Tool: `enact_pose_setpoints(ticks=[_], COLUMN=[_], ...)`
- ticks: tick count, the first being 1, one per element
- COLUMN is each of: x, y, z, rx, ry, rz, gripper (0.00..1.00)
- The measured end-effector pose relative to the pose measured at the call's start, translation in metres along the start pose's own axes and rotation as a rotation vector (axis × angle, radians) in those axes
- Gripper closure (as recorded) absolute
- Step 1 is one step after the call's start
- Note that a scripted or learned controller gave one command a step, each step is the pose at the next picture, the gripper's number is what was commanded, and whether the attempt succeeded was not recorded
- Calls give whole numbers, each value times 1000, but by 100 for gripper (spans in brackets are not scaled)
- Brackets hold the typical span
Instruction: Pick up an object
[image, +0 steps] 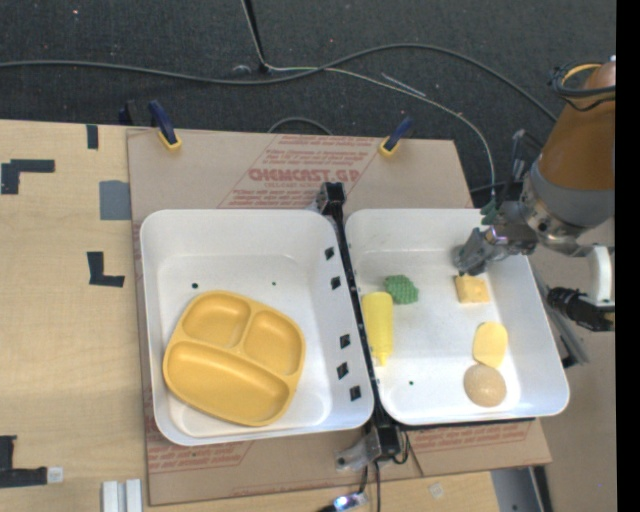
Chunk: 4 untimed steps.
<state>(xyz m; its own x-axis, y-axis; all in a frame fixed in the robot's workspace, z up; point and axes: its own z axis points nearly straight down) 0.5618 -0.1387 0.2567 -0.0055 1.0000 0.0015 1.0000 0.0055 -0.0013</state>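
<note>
While my gripper (470, 256) hangs low over the right bin (440, 400), the small yellow block (473, 289) lies just below it in the camera view.

Whether I touch the block I cannot tell, nor how my gripper is set. Further toward the bin's near edge lie a pale yellow piece (490, 343) and a tan ball (485, 385); a green lump (401, 289) and a yellow cylinder (378, 325) sit by the divider. A yellow divided plate (234, 356) fills the left bin (160, 240).

Lab: clamped cardboard (300, 175), loose cables (300, 68)
</note>
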Motion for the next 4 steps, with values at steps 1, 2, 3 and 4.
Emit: enact_pose_setpoints(ticks=[1,2,3,4], x=[64,126,180,233], y=[1,6,-7,-12], z=[4,12,14,13], rx=[0,1,1,1], ry=[0,0,0,0], rz=[-2,-2,-1,-2], gripper=[100,100,100,100])
